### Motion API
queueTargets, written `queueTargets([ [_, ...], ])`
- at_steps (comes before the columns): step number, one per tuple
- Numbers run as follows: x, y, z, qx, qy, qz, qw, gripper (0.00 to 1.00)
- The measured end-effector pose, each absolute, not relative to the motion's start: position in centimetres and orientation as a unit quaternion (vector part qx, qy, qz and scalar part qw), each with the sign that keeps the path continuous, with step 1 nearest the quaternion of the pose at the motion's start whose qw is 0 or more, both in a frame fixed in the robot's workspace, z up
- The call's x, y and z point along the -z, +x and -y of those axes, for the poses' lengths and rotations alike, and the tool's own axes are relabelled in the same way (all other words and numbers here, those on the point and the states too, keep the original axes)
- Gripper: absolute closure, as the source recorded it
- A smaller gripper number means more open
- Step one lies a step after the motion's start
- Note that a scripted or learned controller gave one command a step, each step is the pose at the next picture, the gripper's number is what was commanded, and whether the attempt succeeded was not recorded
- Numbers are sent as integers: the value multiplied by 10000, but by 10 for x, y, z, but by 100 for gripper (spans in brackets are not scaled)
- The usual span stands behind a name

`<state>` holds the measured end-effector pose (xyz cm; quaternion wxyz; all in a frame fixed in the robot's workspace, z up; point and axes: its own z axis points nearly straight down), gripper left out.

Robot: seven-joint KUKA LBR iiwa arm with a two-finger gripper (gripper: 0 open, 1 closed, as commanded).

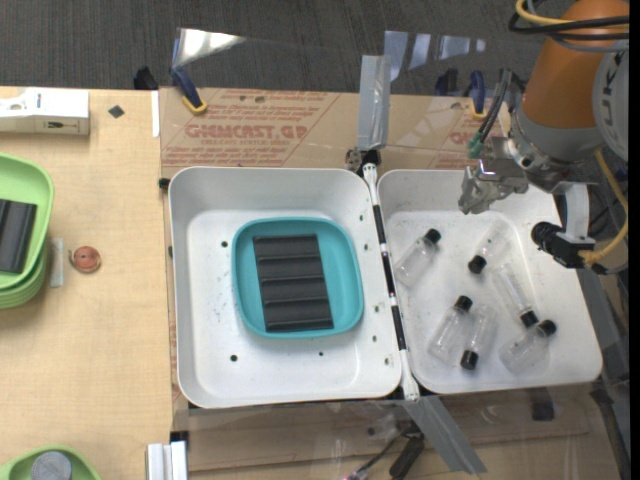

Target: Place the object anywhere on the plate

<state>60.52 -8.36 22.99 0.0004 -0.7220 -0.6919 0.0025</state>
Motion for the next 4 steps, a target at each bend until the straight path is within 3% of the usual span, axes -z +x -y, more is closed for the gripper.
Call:
queueTargets([
  [3, -254, 606, 88, -54, -7218, 6921, 0, 100],
  [4, -169, 620, 112, -10, -6642, 7475, 6, 100],
])
